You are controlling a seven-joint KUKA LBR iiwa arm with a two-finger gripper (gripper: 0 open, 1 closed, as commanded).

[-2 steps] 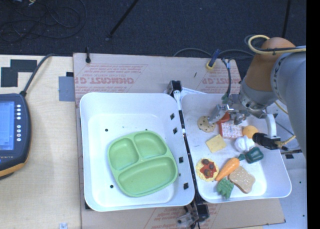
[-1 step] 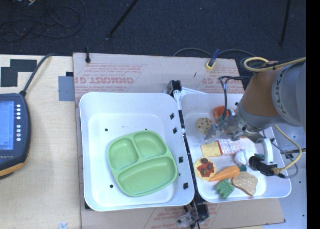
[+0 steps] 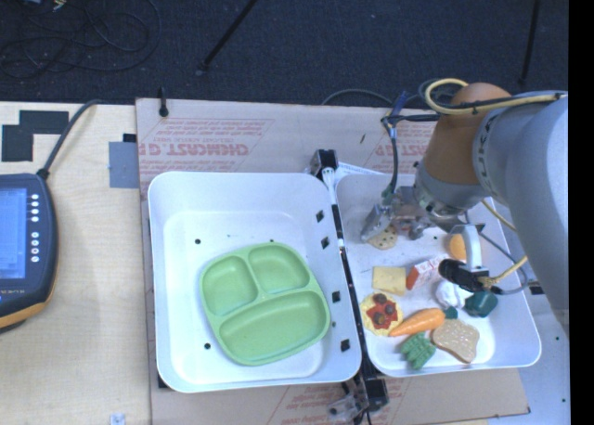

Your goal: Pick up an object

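Gripper (image 3: 381, 225) is down in the right bin (image 3: 520, 344), upper part, right over a round cookie (image 3: 381, 238); can't tell its finger state. Green divided plate (image 3: 265, 302) sits in the left bin (image 3: 176, 275).

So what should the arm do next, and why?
Probably lower a little onto the round cookie at the far end of the right bin. The gripper hangs just above it with nothing seen held, and the cookie lies apart from the cheese wedge and carrot.
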